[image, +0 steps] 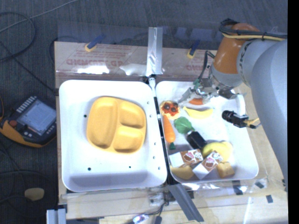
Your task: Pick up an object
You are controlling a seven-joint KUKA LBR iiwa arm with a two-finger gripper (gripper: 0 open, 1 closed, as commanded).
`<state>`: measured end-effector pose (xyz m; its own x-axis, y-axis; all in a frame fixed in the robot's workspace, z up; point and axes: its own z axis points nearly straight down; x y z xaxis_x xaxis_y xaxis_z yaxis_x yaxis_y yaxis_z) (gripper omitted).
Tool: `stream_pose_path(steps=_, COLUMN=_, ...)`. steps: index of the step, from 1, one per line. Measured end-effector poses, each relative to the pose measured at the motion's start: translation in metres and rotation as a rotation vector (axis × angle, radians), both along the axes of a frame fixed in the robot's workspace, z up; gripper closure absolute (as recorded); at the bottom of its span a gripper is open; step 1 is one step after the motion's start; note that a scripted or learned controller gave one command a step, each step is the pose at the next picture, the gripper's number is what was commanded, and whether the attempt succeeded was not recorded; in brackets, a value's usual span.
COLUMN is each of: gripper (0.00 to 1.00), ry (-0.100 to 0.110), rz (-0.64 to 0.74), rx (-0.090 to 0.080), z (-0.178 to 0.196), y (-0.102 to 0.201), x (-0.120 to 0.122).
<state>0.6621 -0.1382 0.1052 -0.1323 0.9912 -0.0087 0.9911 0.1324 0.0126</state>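
My gripper (198,96) hangs over the far end of the right bin (250,164), its metal fingers (185,96) spread open. Just under it lies a small orange-red piece (197,101), and I cannot tell whether the fingers touch it. A pale yellow banana-shaped piece (199,112) lies right in front of that. Further along the bin are an orange round toy with dark spots (169,108), a carrot (169,129), a green toy (183,124), a black cylinder (196,139) and a yellow lemon (217,149).
At the near end of the right bin lie two brown-and-white packets (190,157) and bread-coloured pieces (183,171). The left bin (74,171) holds a yellow divided plate (117,124). A handheld pendant (30,120) lies on the floor at the left.
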Motion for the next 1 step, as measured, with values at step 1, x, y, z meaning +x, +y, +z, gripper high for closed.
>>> stream_pose_path(steps=1, gripper=0.0, ry=0.018, rz=0.029, rx=0.006, z=0.0765, y=0.0495, x=0.0058)
